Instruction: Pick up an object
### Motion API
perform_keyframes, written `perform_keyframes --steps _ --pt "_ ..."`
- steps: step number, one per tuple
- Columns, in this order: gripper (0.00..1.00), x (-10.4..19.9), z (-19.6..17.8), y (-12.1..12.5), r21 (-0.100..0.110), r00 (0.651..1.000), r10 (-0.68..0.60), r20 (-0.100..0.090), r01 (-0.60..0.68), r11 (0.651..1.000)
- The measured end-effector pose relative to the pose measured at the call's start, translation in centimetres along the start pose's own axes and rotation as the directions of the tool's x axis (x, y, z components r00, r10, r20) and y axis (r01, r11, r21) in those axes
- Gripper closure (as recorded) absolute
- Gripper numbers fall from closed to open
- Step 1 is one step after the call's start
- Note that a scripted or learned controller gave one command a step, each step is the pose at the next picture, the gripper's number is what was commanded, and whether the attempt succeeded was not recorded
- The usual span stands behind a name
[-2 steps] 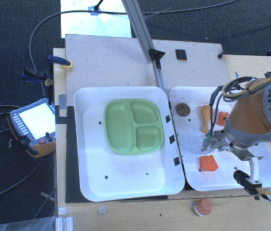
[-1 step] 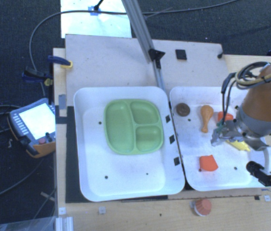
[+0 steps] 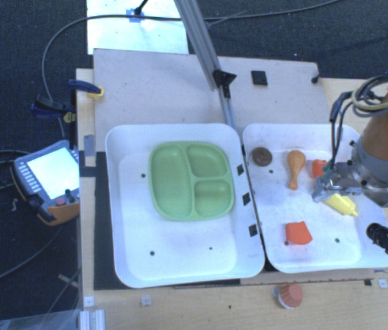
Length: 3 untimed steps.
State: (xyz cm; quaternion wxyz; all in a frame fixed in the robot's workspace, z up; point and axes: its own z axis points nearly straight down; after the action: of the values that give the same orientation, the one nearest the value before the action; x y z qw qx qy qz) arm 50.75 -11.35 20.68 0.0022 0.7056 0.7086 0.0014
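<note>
Down in the right bin (image 3: pixel 276 256), the gripper (image 3: pixel 328 184) sits over a yellow object (image 3: pixel 342 204) — perhaps touching it — beside an orange-red block (image 3: pixel 318 168); jaw state unclear, I cannot tell.

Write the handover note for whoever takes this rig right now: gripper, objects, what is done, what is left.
Gripper: low in the right bin, near its right side, beside the yellow object; open or shut cannot be told, and no object is seen between them.
Right bin also holds: brown disc, tan drumstick-shaped piece, small orange piece, orange block.
Left bin: green divided plate.
Done: nothing visibly picked up.
Left: grasp and lift one object; the yellow one is closest.
</note>
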Motion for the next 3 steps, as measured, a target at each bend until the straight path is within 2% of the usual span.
perform_keyframes --steps 1,2,3 --pt "1.0 0.0 -4.4 0.2 -0.002 1.0 -0.001 0.0 0.001 1.0" --pt "1.0 5.0 -4.7 3.7 0.0 1.0 -0.007 -0.002 0.007 1.0" --pt "1.0 10.6 -3.6 5.9 0.001 1.0 -0.007 -0.002 0.007 1.0"
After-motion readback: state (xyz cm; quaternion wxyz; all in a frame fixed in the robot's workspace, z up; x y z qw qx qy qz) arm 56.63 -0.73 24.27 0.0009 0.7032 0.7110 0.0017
